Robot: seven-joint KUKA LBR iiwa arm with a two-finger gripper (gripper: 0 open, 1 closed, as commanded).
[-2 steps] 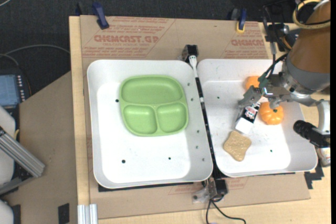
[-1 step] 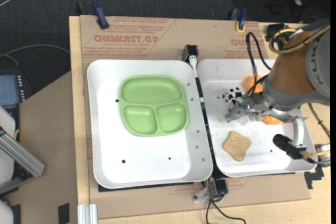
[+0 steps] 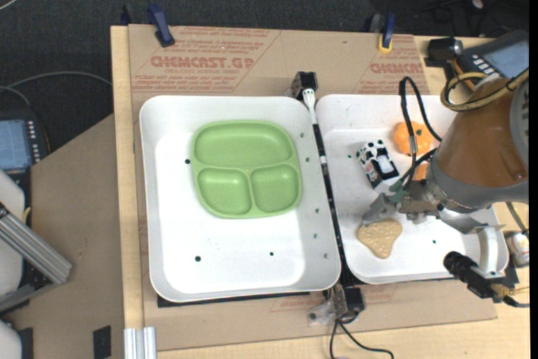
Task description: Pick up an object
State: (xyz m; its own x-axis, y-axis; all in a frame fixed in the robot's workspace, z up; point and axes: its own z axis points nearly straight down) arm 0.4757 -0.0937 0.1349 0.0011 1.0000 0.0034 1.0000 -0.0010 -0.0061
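Low in the right bin [image 3: 349,181], the gripper [image 3: 385,208] hangs just above the tan flat piece [image 3: 381,238], apparently lining up a grasp, though its closure cannot be told.

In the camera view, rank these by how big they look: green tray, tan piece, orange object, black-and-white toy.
1. Green tray, in the left bin, far the largest.
2. Tan piece, in the right bin.
3. Black-and-white toy.
Orange object is partly hidden by the arm, so its rank is unsure; its visible part looks about like the toy.
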